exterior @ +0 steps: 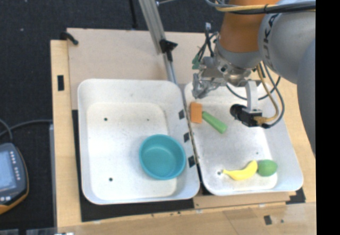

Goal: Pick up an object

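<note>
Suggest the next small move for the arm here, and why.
Probably lower the tool a little, toward the camera, onto the orange rectangular block. The tool hangs above the right white bin's far left corner, and the block lies just below it in the picture, against the green cylinder. It is the nearest object; nothing shows between the fingers.

Two bins sit side by side on the bench. In the left bin a bowl rests toward the near right corner, close to the wall shared with the right bin. In the right bin, a block lies against the left wall with a stick touching its right side. At the near edge a banana lies just left of a round fruit — the two touching. The gripper hangs over the right bin's far left corner, behind the block.
</note>
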Action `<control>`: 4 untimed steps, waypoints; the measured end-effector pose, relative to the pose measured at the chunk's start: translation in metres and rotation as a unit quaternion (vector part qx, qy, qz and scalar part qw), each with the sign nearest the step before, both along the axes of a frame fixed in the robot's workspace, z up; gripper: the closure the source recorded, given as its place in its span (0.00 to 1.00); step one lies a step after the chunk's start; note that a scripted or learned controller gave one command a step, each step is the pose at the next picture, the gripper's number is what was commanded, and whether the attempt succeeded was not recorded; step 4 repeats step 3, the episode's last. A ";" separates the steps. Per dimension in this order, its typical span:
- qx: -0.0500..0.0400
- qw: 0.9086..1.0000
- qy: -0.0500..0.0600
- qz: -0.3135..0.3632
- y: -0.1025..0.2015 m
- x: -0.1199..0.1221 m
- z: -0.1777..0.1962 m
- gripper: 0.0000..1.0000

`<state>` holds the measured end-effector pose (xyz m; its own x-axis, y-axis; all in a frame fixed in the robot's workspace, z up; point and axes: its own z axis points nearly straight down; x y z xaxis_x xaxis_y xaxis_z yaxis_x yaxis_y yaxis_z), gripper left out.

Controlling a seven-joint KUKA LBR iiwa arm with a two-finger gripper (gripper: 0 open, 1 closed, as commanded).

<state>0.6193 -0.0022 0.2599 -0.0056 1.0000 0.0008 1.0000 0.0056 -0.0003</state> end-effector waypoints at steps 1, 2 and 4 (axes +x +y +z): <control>0.000 1.000 0.000 0.000 0.042 -0.019 -0.001 1.00; 0.000 1.000 0.000 0.000 0.085 -0.030 -0.012 1.00; 0.001 1.000 -0.001 -0.004 0.083 -0.029 -0.012 0.00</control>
